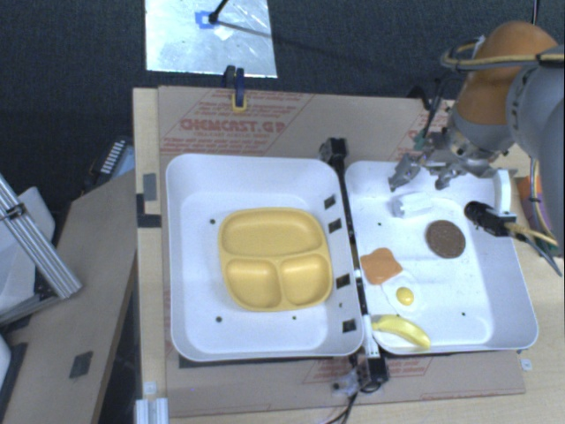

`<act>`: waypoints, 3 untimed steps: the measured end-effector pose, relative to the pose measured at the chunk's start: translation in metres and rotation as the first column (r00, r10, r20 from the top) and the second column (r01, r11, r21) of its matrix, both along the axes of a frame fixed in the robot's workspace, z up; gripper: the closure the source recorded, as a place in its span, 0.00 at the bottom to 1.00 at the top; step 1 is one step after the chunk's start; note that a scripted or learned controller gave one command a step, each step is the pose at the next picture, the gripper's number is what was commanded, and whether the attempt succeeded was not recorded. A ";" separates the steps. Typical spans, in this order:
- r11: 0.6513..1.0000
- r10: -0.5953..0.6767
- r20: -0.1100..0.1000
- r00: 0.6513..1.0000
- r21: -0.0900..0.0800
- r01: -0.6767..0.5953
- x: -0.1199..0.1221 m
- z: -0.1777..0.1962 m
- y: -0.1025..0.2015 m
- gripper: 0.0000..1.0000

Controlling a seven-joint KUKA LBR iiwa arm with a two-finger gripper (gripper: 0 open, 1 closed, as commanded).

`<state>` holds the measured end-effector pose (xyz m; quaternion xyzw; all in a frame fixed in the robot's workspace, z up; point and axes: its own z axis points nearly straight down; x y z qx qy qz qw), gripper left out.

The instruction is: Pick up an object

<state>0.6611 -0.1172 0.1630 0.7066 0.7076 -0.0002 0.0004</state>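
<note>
Gripper fingers look spread, holding nothing. You see the brown cookie at its five o'clock: flat, stiff, light. Pinch its edges.

Red lettering reading "CHEMCAST GP" runs across the brown protective sheet that lies under the two white bins, printed upside down as seen from the camera, near the sheet's far edge. More lines of the same red print repeat faintly on the sheet beside it and along its near edge, too small and blurred to read.
</note>
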 end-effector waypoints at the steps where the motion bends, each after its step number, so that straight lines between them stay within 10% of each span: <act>1: 1.000 0.002 -0.002 1.000 0.001 -0.002 -0.003 -0.043 0.005 0.00; 2: 1.000 0.003 0.004 1.000 0.000 -0.003 -0.001 -0.030 0.005 1.00; 3: 1.000 0.003 0.006 1.000 0.000 -0.003 -0.002 0.034 0.008 1.00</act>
